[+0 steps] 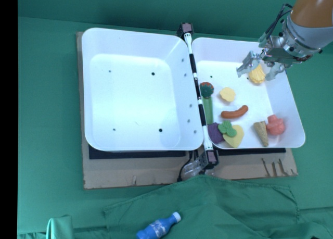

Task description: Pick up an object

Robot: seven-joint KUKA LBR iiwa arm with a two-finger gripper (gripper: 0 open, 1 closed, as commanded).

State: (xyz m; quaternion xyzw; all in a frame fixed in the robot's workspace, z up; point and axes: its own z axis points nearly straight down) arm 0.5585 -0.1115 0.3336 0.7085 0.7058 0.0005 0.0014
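My gripper [257,71] hangs over the far part of the right bin [291,109], with its fingers spread apart. A small yellow toy [256,75] lies between the fingertips, with a little gap showing on each side, and I cannot tell whether they touch it. Further toys lie in the same bin: a yellow round piece [227,95], a sausage [234,112], a green stalk with a red top [207,102], a purple, green and yellow cluster [226,133], an ice-cream cone [260,132] and a pink piece [275,125].
The left bin [93,45] stands beside the right one, joined along a black hinge bar [193,71]. Both rest on cardboard [125,180] on green cloth. A blue bottle [157,226] lies on the cloth at the front.
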